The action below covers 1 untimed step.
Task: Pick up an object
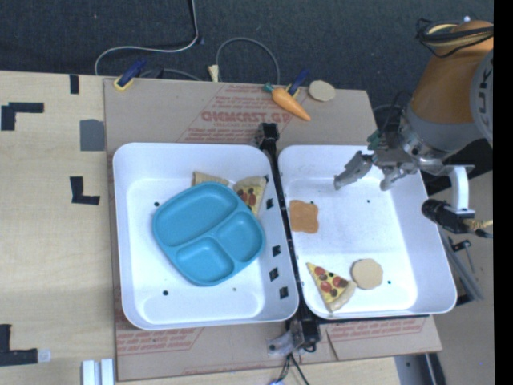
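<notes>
Grey arm (449, 123), orange band above wrist; metal hand (372, 176) with two grey fingers.

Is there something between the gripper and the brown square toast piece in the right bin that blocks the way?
Nothing visible does. The open two-finger gripper hangs over the upper part of the right white bin. The brown square toast piece lies apart on the bin floor, lower and toward the left, with bare white floor between them.

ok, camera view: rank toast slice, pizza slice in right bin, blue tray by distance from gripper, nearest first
From the gripper:
1. Toast slice, right bin, left side, just below-left of it.
2. Pizza slice, right bin, near front edge.
3. Blue tray, left bin.
</notes>
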Each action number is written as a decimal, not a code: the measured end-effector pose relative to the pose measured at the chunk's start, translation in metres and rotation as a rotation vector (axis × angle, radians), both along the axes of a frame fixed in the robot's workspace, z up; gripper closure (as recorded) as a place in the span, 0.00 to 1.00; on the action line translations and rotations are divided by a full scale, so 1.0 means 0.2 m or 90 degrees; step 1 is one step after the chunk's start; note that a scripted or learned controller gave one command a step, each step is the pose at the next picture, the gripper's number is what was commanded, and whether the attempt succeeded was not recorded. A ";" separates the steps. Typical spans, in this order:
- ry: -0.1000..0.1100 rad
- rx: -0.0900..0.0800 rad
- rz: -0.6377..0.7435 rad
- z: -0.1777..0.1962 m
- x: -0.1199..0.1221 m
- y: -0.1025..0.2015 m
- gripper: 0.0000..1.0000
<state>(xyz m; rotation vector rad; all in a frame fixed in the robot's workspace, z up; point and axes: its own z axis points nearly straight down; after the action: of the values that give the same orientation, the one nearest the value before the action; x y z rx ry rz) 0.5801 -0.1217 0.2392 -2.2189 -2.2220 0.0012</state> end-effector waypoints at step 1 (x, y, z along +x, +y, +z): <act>-0.003 -0.003 0.001 -0.80 0.06 0.11 0.00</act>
<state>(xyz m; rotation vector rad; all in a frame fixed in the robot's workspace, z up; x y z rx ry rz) 0.5927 -0.0989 0.0786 -2.2221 -2.2276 0.0007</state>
